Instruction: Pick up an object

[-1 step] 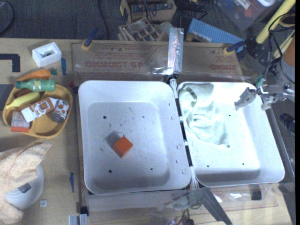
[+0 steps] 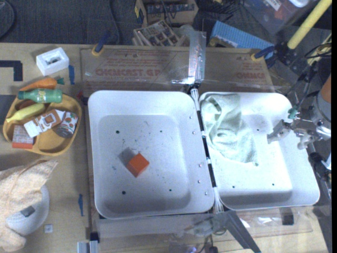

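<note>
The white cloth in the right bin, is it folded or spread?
Neither neatly: the white cloth lies crumpled, with creases and bunched edges, in the right bin's left part.

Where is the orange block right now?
The orange block lies in the left bin, near its middle, beside a small grey piece, far from the gripper over the right bin.
</note>
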